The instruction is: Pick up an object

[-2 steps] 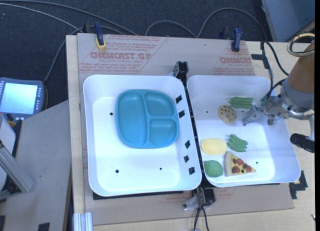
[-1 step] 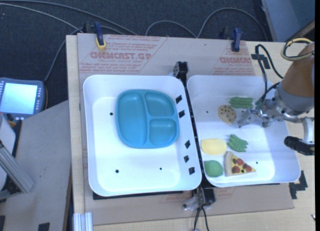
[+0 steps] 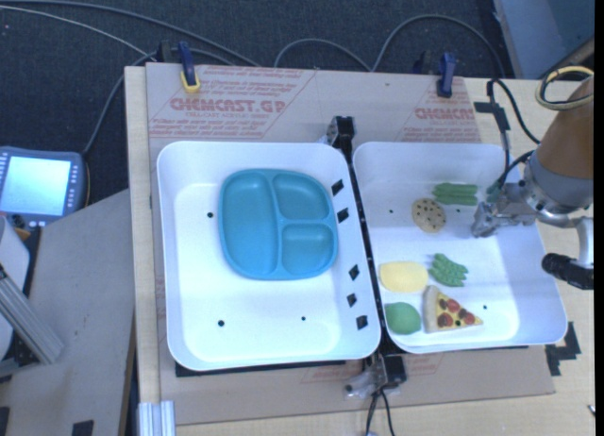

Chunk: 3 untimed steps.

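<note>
The right bin (image 3: pixel 528 330) holds several toy foods: a green bean pod (image 3: pixel 456 193), a chocolate-chip cookie (image 3: pixel 428 215), a yellow lemon-like piece (image 3: pixel 403 276), a leafy green piece (image 3: pixel 449 270), a round green piece (image 3: pixel 403 317) and a pizza slice (image 3: pixel 449 312). My gripper (image 3: pixel 486 220) hangs low over the right bin, just right of the bean pod and the cookie. I see nothing between its fingers, and their spread is too small to judge.
A blue divided plate (image 3: pixel 279 224) lies in the left bin (image 3: pixel 189 330). A black divider with clips (image 3: pixel 352 236) runs between the bins. Blue clamps (image 3: pixel 188 66) hold the board at the back. Cables trail across the dark floor behind.
</note>
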Motion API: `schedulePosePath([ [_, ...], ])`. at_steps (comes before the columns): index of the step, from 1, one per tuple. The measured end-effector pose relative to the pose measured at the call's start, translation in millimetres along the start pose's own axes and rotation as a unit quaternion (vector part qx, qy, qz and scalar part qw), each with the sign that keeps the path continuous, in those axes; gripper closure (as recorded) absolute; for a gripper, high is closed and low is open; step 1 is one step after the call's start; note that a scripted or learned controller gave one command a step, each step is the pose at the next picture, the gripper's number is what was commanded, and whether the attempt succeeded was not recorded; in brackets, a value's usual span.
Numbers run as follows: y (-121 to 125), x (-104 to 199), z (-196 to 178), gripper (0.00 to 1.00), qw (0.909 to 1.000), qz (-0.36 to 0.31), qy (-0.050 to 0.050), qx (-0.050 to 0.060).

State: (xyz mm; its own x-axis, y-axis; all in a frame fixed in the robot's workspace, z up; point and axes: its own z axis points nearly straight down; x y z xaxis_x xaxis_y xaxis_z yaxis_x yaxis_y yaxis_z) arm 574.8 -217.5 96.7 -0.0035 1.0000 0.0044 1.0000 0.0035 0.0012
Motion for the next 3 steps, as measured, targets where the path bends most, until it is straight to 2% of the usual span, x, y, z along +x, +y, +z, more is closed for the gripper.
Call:
schedulePosePath([
  [1, -2.5, 0.8, -64.1, 1.00, 1.0000, 0.001, -0.004, -0.003],
  [2, -0.7, 0.7, -112.9, 1.00, 1.0000, 0.001, -0.003, -0.003],
  [3, 16.5, 57.7, -106.6, 1.00, 1.0000, -0.002, -0.001, 0.000],
])
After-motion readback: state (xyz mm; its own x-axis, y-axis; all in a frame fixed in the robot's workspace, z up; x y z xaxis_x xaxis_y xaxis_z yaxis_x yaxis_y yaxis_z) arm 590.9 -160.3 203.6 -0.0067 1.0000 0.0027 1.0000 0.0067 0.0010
